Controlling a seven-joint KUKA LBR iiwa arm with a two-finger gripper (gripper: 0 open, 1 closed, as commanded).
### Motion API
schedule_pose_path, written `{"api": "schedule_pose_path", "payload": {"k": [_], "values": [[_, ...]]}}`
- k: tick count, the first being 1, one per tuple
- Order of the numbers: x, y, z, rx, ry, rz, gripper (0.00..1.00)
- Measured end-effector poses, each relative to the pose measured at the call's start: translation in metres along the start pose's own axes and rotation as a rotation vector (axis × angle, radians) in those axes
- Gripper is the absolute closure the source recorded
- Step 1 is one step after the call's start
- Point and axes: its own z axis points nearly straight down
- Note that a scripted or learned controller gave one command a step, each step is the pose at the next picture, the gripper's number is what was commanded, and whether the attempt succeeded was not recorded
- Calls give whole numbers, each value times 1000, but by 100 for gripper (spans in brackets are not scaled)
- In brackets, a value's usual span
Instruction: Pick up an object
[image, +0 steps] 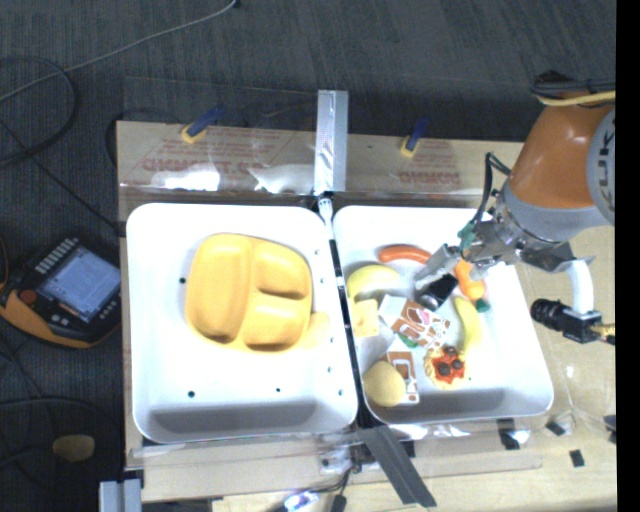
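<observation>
Right bin (520, 330): tool (440, 283) low among toy food (420, 330).

- Your arm (565, 150) enters at 3 o'clock: bulky rounded orange band, grey shell at its right edge with part of a dark letter marking.
- Grey wrist section below the orange, thin dark cable running along its 9 o'clock side.
- Your gripper (447, 272): grey and black metal, small teal-green spot near its base.
</observation>
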Motion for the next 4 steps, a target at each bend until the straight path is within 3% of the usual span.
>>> {"api": "schedule_pose_path", "payload": {"k": [1, 2, 3, 4], "values": [[-59, 50, 39, -1, -2, -16, 0], [-81, 61, 125, -2, -3, -23, 0], [-81, 61, 118, 0, -2, -21, 100], [-96, 89, 132, 19, 5, -209, 100]]}}
